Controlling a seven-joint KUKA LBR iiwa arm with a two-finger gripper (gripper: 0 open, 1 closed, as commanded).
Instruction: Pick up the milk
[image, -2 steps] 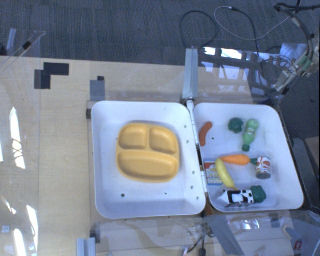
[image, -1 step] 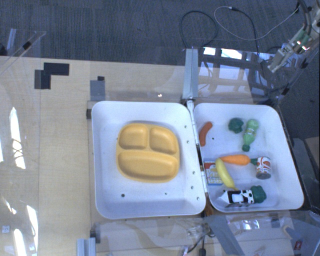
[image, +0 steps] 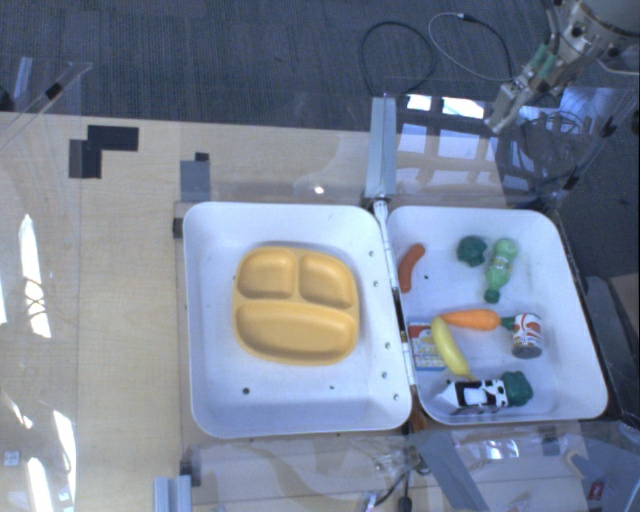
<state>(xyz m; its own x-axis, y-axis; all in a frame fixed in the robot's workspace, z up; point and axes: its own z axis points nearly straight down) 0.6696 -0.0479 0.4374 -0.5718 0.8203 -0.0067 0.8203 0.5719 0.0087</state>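
Milk (image: 482, 393) lies in right bin (image: 570, 250); gripper (image: 503, 108) state unclear, hanging above

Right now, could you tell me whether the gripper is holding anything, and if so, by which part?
Nothing is held. The gripper is up beyond the far edge of the right bin, while the milk lies on its side near that bin's near edge.

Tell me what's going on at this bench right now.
A robot arm is set to pick up the milk, a cow-patterned carton lying near the front of the right bin beside a banana. The gripper sits high beyond the bin's far edge, nowhere near it. The left bin holds a yellow divided tray.
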